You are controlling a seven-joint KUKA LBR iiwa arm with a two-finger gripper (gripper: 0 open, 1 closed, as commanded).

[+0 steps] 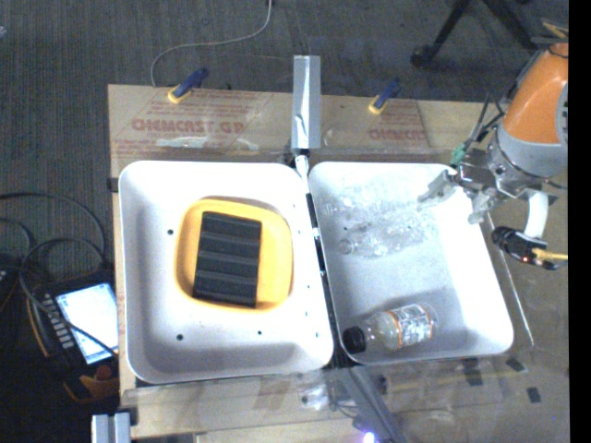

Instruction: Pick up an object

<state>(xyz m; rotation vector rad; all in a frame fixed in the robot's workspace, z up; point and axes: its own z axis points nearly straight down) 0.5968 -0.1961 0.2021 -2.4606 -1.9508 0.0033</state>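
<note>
Closest to me, at the front edge of the right bin [499,326], a clear plastic bottle [392,328] lies on its side. Its dark cap points toward the divider between the bins and its printed label faces up. It rests against the bin's near wall, well apart from the arm.

Farther back in the same bin, a crumpled piece of clear plastic [379,221] is spread over the white floor. It is hard to make out against the bin, so I can't say exactly what it is.

In the left bin [138,247], a yellow tray-like object [189,247] sits roughly in the middle, and a black ribbed block [228,258] lies on top of it, tilted a little from the bin's sides.

The gripper [457,190] hovers over the far right corner of the right bin, with the grey wrist and orange band behind it at the right edge. The two fingers [434,192] stand spread apart with nothing between them, so the hand is released and carries no object. It is near the clear plastic and not touching it as far as I can tell.

Beyond the bins, a brown board [212,123] lies on the bench with two blue and yellow clamps [187,85] at its far edge, and an upright metal post [306,109] stands between the bins
</note>
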